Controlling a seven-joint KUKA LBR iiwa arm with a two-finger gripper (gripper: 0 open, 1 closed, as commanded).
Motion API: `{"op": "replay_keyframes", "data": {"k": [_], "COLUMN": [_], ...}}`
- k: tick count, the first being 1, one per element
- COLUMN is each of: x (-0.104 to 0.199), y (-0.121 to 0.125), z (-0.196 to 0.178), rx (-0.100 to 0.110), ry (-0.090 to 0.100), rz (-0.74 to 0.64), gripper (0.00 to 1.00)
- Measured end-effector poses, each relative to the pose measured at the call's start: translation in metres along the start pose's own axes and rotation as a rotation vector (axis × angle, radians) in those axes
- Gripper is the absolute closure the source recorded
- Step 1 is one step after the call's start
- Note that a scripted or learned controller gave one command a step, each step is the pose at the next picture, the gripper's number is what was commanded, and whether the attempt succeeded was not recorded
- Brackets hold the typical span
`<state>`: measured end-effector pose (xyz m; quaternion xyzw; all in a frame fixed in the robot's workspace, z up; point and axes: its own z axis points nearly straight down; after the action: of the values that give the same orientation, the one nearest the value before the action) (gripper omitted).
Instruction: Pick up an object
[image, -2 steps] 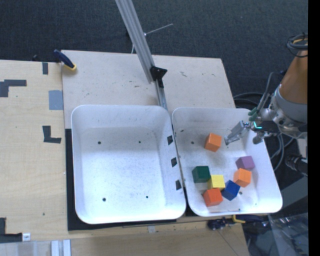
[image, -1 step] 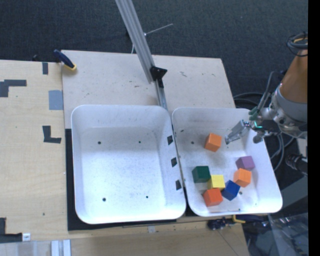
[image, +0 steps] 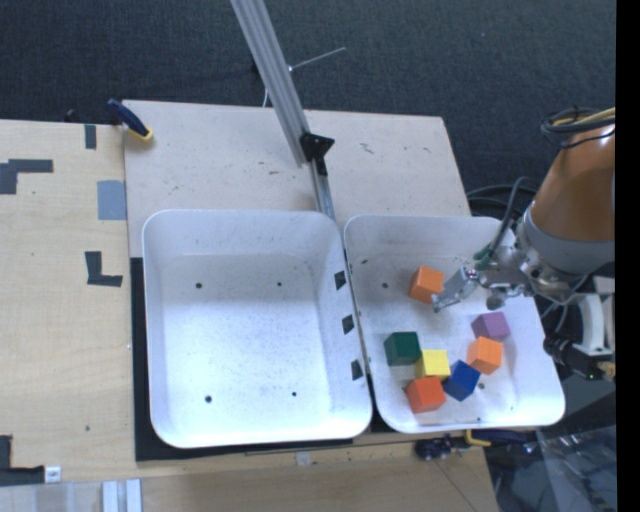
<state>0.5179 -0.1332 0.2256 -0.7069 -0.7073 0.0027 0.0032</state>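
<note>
— Progress on the pick?
— None yet — gripper (image: 452, 290) sits just beside the orange cube (image: 426, 283) in the right bin (image: 520, 405), nothing between its fingers; open or shut, I cannot tell. Lifting is all still to do.

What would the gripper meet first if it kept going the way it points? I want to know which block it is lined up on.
Most likely the lone orange block: the gripper points left, its tip right beside it. Its height above the bin floor is unclear.
</note>
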Motion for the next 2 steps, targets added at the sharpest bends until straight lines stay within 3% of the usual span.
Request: {"op": "replay_keyframes", "data": {"k": [1,2], "x": [0.007,0.002], "y": [-0.007,0.003], "z": [0.060,0.109], "rx": [0.000,-0.008], "ry": [0.000,0.005], "rz": [-0.001,-0.001], "gripper": [0.00,0.00]}}
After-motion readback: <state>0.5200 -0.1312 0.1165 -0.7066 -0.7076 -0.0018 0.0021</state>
